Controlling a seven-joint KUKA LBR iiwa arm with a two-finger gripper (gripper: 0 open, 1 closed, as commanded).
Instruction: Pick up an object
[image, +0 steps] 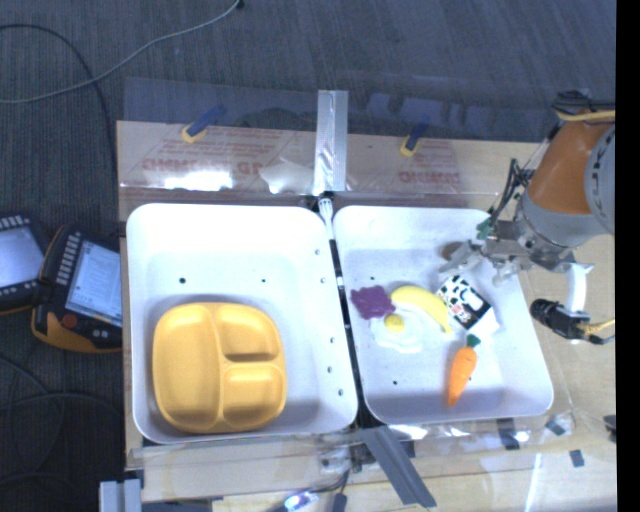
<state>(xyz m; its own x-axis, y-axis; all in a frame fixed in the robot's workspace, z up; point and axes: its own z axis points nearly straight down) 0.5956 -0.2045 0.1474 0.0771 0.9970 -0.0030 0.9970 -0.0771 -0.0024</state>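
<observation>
The right bin (400, 250) holds a purple grape bunch (371, 300), a yellow banana (422, 303), a fried egg (398, 333), an orange carrot (460, 370) and a black-and-white spotted carton (466, 301). My gripper (483, 257) hangs over the bin's upper right part, just above and to the right of the carton. Nothing shows in its grasp. The grey arm with its orange band (562, 180) reaches in from the right.
In the left bin (200, 240) a yellow compartment tray (218, 365) lies at the lower left. A pendant and a screen (80, 285) sit off the bench at the left. A metal divider (331, 140) stands behind the bins.
</observation>
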